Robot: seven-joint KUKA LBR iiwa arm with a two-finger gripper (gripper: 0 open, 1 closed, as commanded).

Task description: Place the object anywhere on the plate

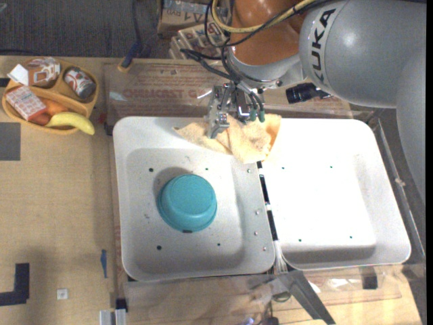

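I read this as the pick step: my gripper point(235, 116) sits low over the yellow cloth point(245, 139), which is draped across the far rims where the 2 bins meet, part in the left bin point(135, 249) and part in the right bin point(338, 249). My fingers point down into the top of the cloth, but I cannot tell whether they are apart or clamped on fabric; the folds and the metal parts blur together there. The teal plate point(187, 202) lies in the left bin, near and left of the cloth, well apart from it. My judgement: the task is early, nothing is on the plate yet. The next move calls for a firm pinch on a fold, a lift high enough to clear the bin rim, then a carry left and nearer to drop over the plate; limp cloth may slip or trail on the rim. Counts: 1 cloth, 1 plate, 2 bins, 1 gripper. Far left on the bench is 1 orange tray point(17, 110) with a banana point(71, 121) and other small food items I cannot count surely.
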